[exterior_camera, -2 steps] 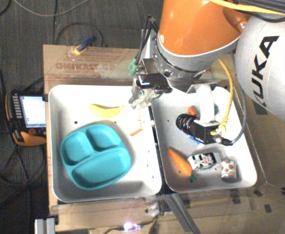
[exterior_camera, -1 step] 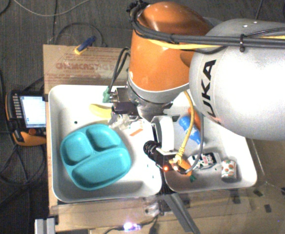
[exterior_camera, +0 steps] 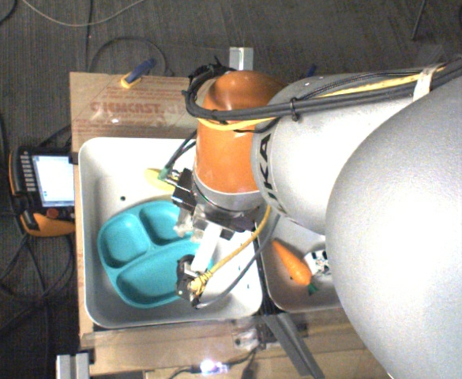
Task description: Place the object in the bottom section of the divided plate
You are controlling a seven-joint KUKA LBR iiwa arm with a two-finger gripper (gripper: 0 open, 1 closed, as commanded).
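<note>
While the claw (exterior_camera: 185,226) hangs over the teal divided plate (exterior_camera: 132,247) in the left bin (exterior_camera: 88,180), its state cannot be told. Orange carrot (exterior_camera: 291,265) lies in right bin (exterior_camera: 276,297).

- The arm (exterior_camera: 238,156) hides the plate's (exterior_camera: 136,251) right edge.
- Right of the plate, the second bin (exterior_camera: 284,294) lies mostly under the arm.
- Above the plate, a yellow scrap (exterior_camera: 153,175) sticks out, too covered to identify.

The divided plate (exterior_camera: 133,249) lies in the left bin (exterior_camera: 103,170), the carrot (exterior_camera: 291,264) in the right bin (exterior_camera: 281,299).
</note>
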